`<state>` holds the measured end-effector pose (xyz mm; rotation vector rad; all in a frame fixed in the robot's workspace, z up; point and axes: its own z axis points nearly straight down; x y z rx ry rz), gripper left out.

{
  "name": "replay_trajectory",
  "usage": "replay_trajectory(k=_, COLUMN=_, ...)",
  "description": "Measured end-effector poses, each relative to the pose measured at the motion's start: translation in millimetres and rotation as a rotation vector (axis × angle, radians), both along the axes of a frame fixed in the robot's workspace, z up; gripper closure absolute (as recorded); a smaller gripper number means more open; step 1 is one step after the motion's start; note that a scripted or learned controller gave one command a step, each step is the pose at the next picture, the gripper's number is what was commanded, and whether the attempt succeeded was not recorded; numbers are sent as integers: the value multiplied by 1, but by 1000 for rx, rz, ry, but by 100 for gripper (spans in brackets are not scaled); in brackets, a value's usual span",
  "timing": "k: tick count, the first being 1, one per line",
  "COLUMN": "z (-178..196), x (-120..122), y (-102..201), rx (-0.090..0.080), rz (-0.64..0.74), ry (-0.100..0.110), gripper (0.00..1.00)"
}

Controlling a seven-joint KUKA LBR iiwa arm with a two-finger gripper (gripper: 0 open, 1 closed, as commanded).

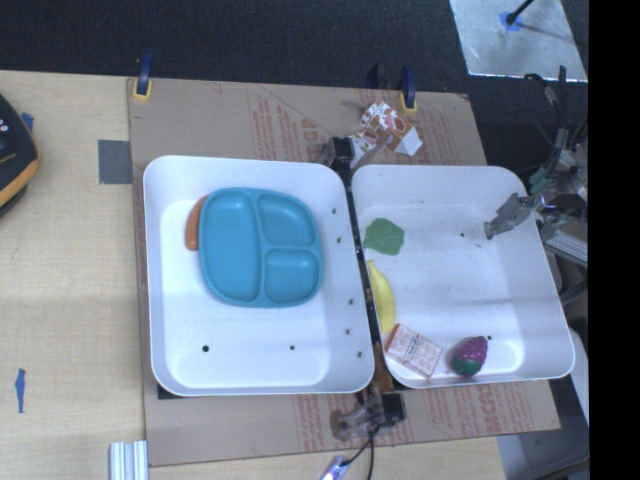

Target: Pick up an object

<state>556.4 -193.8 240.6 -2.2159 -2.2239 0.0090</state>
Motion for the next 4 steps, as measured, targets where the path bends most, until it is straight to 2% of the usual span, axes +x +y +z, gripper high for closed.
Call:
replay_trajectory(k=1, z=-150, x=71, y=18, rx=2, rz=2, ry=1, gripper=0)
replay_trajectory(k=2, z=-148, x=99, y=-18, rx=3, rz=-1, ry=-3, gripper=0)
replay_trajectory(k=3, z=-70, x=-12, y=-19, rx=1, rz=-1, ry=-4, gripper=0)
replay_trajectory(k=4, z=-136, x=29, y=31, rx=3, rz=3, ry=0, gripper=0)
